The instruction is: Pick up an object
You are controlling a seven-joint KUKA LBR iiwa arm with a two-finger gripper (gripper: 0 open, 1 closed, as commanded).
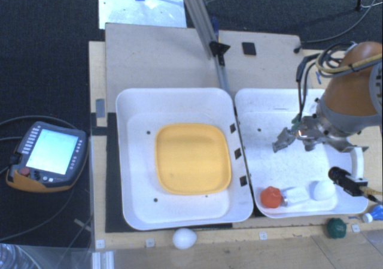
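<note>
The grey arm with its orange band [353,91] reaches in over the right shallow white bin [263,118]. Its pincer [286,140] hangs above the bin's bare middle, fingers spread, with nothing between them. Along that bin's near wall lie a small red-orange ball [271,197], a pale white cylinder-like piece [296,196] just beside it, and a white rounded object [324,190]. The left white bin [134,142] holds a square yellow plastic plate [192,158]. On the tabletop [155,52], a white egg-shaped object [184,238] and a dark green ball [336,227] lie outside the bins.
</note>
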